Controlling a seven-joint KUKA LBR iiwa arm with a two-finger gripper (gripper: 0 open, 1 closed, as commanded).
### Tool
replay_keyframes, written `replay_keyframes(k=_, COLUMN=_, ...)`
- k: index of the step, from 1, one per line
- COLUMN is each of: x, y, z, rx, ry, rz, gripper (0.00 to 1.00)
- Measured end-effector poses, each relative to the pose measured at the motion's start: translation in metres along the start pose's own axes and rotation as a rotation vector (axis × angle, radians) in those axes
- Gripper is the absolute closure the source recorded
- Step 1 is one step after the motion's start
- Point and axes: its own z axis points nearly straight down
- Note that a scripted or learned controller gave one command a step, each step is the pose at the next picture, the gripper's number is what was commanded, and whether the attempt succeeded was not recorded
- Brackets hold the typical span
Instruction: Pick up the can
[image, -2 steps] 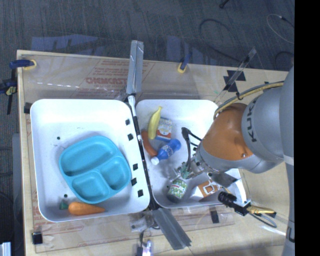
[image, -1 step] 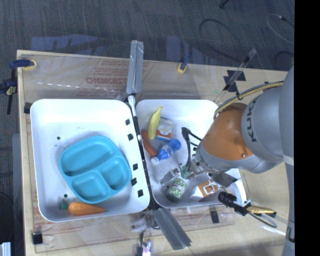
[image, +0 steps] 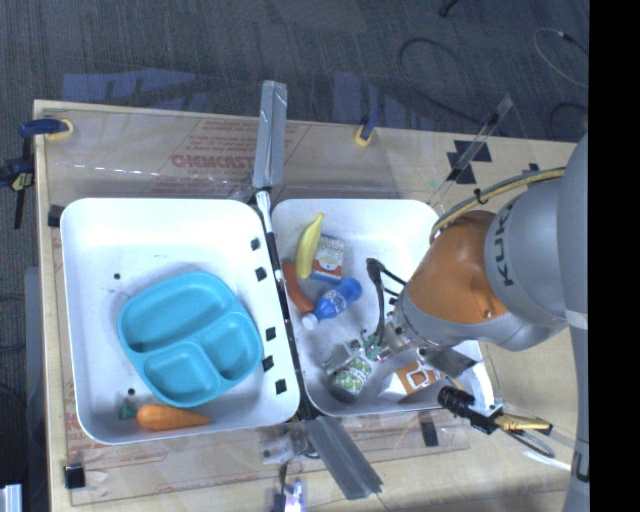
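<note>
Reaching into the right bin (image: 440, 215) from the right, the arm sets its end effector (image: 372, 350) low near the front wall, just above the can (image: 350, 378), which lies on its side. Whether the end effector is open or closed cannot be told. Behind it lie a banana (image: 310, 243), a carton (image: 329, 258) and a bottle (image: 332, 302). The left bin (image: 90, 225) holds a blue tray (image: 190, 338) and a carrot (image: 172, 417).

My wooden bench (image: 150, 140) bears two white bins side by side: the left bin (image: 90, 230) and the right bin (image: 400, 215), rims touching.
</note>
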Motion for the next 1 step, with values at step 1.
replay_keyframes(k=1, x=-0.0005, y=0.0004, z=-0.0099, rx=0.000, ry=0.000, rz=-0.004, gripper=1.00)
